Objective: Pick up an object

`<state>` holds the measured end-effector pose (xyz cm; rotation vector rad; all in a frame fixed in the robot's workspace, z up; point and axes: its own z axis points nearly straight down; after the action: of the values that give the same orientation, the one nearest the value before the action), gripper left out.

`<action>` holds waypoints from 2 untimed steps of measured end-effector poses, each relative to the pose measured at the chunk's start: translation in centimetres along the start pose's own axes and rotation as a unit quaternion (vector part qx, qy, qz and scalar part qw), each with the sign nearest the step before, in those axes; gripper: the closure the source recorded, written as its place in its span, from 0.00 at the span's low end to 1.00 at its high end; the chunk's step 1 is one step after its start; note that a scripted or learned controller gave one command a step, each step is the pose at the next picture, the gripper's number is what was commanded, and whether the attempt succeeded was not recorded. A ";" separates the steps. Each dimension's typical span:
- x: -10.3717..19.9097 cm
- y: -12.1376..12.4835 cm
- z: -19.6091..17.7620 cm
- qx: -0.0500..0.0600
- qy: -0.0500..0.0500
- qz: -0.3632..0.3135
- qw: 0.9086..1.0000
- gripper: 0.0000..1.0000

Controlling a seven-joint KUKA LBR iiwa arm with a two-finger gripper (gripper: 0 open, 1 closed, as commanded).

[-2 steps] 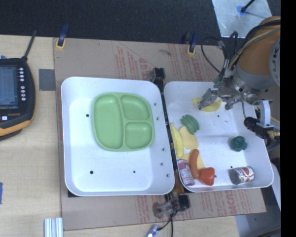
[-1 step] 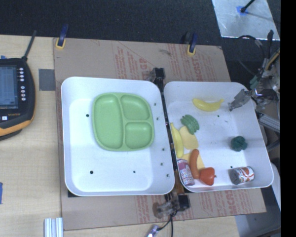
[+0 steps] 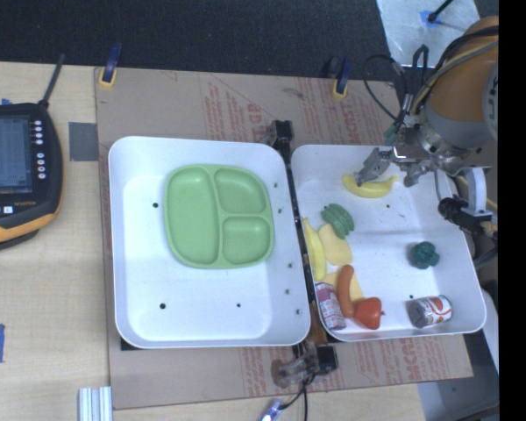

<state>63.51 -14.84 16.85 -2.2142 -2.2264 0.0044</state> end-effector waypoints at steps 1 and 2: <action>-2.4 -3.7 -5.4 -0.001 0.000 0.001 1.000 0.00; -1.6 2.0 5.3 0.001 0.000 0.000 1.000 0.00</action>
<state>65.55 -16.41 11.53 -2.2133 -2.2253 0.0067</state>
